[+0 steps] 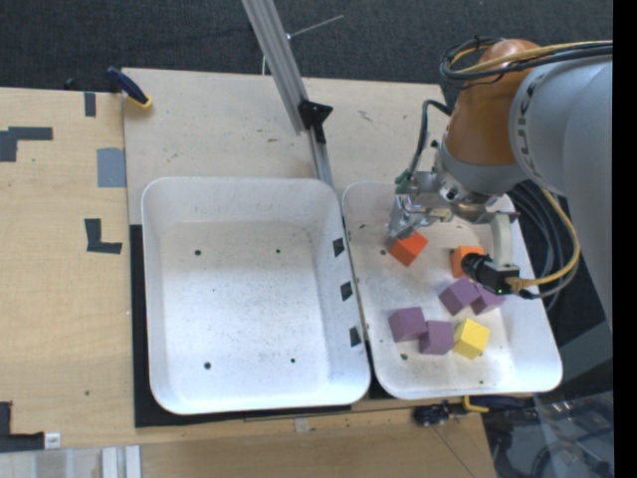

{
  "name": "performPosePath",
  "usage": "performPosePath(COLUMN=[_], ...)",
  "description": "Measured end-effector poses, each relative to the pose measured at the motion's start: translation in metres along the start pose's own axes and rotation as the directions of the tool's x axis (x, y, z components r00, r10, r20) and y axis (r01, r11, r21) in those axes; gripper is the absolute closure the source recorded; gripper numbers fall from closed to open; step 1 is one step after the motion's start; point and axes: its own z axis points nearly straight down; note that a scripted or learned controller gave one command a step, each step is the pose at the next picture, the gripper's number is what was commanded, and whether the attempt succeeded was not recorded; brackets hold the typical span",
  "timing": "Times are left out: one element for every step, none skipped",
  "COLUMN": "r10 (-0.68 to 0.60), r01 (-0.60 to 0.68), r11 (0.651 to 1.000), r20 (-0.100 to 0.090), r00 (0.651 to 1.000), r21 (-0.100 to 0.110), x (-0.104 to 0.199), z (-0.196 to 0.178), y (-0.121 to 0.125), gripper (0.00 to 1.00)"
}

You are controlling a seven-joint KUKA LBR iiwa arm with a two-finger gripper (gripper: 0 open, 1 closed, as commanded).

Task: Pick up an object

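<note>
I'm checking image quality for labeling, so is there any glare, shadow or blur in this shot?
Camera view: even, soft light; no strong glare on the white bins; faint shadow under the orange block at the gripper; the arm's near part looks slightly soft; the blocks stay sharp.

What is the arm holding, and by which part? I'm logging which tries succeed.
It cannot be told for sure. The end effector sits right at the top of the orange block in the right bin, but a grip between its fingers is not visible.

No legible text, label or no. is seen anywhere. No brand mark can be read on arm, bins or bench.
</note>
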Motion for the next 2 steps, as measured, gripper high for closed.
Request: performPosePath(r10=[-0.002,-0.001], r01=[0.002,0.001], r11=[1.0,1.0], r20=[-0.001,-0.001], r00=[1.0,1.0], r21=[-0.003,-0.001], x=[0.055,0.109], z=[-0.019,-0.026], y=[0.002,-0.008], gripper=[1.0,1.0])
